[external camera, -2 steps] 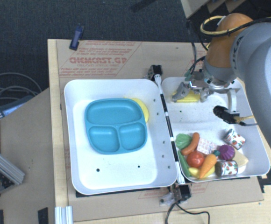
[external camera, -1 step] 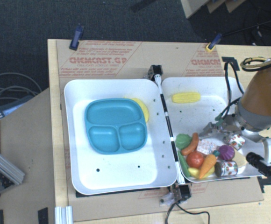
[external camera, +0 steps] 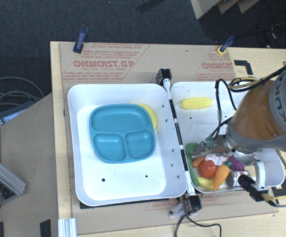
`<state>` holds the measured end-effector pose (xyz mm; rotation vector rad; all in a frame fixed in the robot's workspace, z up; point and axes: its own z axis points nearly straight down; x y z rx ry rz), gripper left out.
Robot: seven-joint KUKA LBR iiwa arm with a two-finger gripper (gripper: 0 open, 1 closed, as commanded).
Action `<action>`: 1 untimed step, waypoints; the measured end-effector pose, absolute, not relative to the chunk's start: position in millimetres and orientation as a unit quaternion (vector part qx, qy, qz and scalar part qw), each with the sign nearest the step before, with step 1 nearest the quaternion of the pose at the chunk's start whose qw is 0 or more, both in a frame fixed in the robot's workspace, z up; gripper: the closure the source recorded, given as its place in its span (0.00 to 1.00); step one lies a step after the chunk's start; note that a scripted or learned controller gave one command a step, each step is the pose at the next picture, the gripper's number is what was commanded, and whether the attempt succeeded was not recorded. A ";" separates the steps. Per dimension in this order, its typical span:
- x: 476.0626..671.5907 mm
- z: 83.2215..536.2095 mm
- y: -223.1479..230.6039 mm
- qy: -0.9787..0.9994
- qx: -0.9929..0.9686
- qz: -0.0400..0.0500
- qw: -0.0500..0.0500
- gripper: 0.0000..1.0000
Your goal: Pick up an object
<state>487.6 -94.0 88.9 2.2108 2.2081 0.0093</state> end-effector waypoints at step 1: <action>558.7 86.1 -92.0 0.707 0.707 0.002 0.002 0.00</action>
